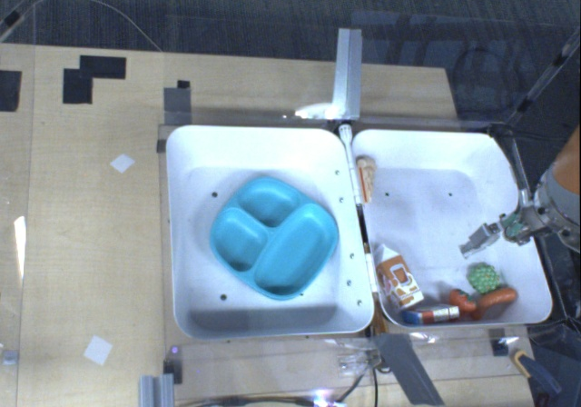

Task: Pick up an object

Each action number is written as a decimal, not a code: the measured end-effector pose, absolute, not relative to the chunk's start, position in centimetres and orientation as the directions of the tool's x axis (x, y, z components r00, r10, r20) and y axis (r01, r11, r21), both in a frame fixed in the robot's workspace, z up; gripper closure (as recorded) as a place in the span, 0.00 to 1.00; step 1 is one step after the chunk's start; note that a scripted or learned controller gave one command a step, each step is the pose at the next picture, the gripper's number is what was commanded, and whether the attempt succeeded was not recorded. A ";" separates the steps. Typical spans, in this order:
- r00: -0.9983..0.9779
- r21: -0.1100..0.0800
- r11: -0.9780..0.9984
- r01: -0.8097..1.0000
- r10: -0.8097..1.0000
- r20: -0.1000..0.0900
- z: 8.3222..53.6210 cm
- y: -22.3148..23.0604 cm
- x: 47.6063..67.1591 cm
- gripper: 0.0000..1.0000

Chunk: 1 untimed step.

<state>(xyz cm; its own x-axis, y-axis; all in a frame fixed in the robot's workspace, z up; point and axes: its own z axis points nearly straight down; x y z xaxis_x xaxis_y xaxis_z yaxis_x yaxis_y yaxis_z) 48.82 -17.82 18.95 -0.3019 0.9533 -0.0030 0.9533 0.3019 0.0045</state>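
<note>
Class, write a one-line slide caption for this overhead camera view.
Gripper hovers over the right bin near small items; blue divided plate fills the left bin.

Objects in my reach, two bins. Left bin (186,214): one blue divided plate (274,236), three compartments, flat on the floor, roughly centred, turned at an angle to the walls.

Right bin (436,169): slim tan-and-orange stick pack (366,180) lying lengthwise against the left wall, upper part. Orange-and-white carton (399,279) flat near the front-left corner, tilted. Small marker-like item (430,314), blue, white and red, at the front wall. Orange carrot-shaped toy (486,302) just right of it, lying flat. Green knobbly ball (484,276) touching the carrot's upper side.
</note>
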 end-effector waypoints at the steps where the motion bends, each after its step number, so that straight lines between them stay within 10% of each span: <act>1: -0.401 0.005 0.401 0.916 0.916 -0.004 9.3 -20.6 48.8 0.00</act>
